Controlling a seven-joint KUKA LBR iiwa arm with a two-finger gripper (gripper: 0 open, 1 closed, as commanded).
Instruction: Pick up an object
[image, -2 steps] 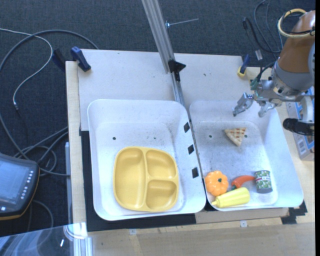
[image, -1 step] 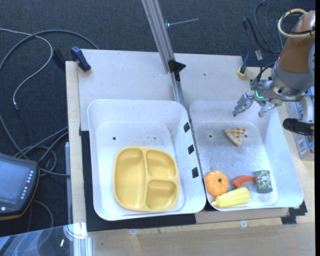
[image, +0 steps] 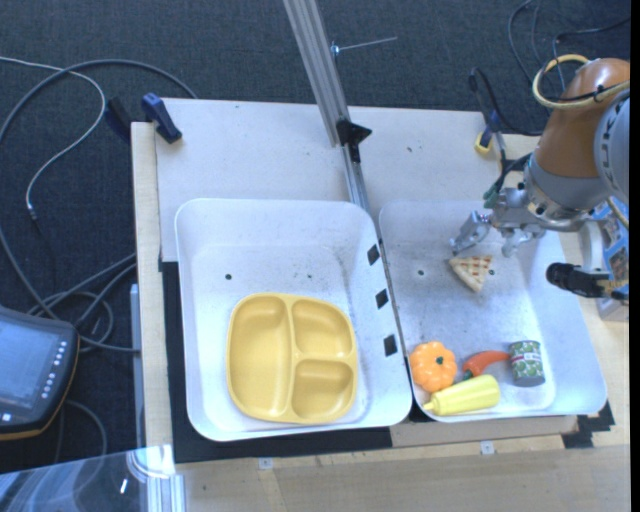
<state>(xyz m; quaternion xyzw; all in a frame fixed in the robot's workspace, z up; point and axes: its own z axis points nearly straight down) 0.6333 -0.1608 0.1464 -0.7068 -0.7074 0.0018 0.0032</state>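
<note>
My gripper (image: 494, 237) hangs over the far part of the right bin (image: 440, 225), its two fingers spread open with nothing between them. Just below the fingers lies a tan waffle-patterned wedge (image: 472, 271) on the bin floor. At the near edge of the same bin sit an orange pumpkin (image: 433, 365), a yellow corn cob (image: 465, 396), a small red-orange chili (image: 487, 359) and a green can (image: 526, 362). A yellow divided plate (image: 292, 356) lies in the left bin (image: 200, 240).
A slanted metal pole (image: 322, 62) rises from the back, above the divider between the bins. Blue clamps (image: 160, 115) hold the bench's far corners. Cables and a tablet (image: 30, 365) lie on the floor at left.
</note>
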